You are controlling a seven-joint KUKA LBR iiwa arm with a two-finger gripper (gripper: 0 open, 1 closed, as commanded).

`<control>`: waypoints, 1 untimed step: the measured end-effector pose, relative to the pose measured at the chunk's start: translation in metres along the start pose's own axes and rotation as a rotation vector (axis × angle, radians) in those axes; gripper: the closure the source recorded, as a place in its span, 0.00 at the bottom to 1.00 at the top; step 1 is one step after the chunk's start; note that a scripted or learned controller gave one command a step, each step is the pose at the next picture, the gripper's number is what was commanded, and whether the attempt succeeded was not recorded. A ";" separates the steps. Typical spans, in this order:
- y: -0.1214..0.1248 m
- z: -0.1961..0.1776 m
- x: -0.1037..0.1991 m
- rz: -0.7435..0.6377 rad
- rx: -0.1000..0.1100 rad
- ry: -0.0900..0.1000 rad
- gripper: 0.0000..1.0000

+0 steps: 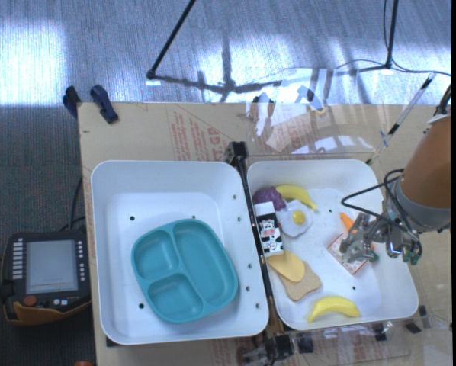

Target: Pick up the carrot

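Two white bins sit side by side on the cardboard-covered bench; the left bin (114, 204) bears a teal divided plate (184, 269). My gripper (359, 246) hangs low over the right bin (358, 175), near its right wall. The carrot (347, 221) lies just up-left of my gripper, touching or nearly so, not clamped. A banana (334, 307) lies nearer the front wall.

carrot (348, 221) crowded by bin wall (383, 204), open floor leftward

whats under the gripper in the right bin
Under the gripper lies a small flat packet, partly covered by the fingers. The carrot sits just beside it. What lies beneath the packet is hidden.
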State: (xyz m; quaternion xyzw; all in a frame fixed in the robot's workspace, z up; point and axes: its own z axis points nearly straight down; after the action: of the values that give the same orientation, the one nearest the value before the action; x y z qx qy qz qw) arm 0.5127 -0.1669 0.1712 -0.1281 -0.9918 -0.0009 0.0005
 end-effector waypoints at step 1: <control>0.035 0.084 -0.067 -0.311 -0.001 -0.002 1.00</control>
State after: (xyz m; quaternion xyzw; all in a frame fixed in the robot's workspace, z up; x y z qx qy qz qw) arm 0.5864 -0.1501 0.0868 0.0269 -0.9996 -0.0016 -0.0005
